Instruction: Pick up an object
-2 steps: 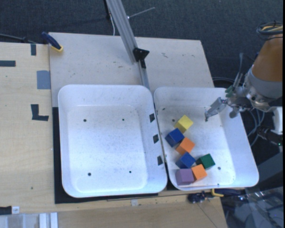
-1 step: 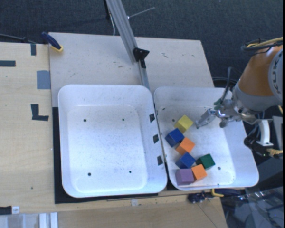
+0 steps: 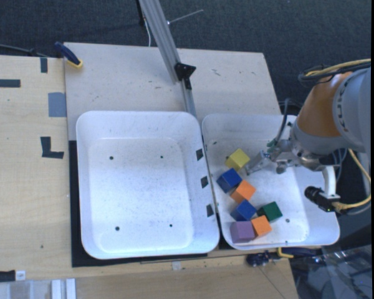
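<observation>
Matte purple cube (image 3: 242, 231) touches orange cube (image 3: 261, 225).

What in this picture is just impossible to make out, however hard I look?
- Gripper, camera view: too small and blurred against the right bin to tell its state.
- Purple block and orange block: whether they touch is unclear.
- Arm: its base is cut off by the right edge.

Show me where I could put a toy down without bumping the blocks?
The left bin has bare white floor wall to wall. In the right bin, the far strip above the yellow block is bare too. It is crowded down the right bin's left side, from the yellow block to the purple block, with the gripper close by.
</observation>
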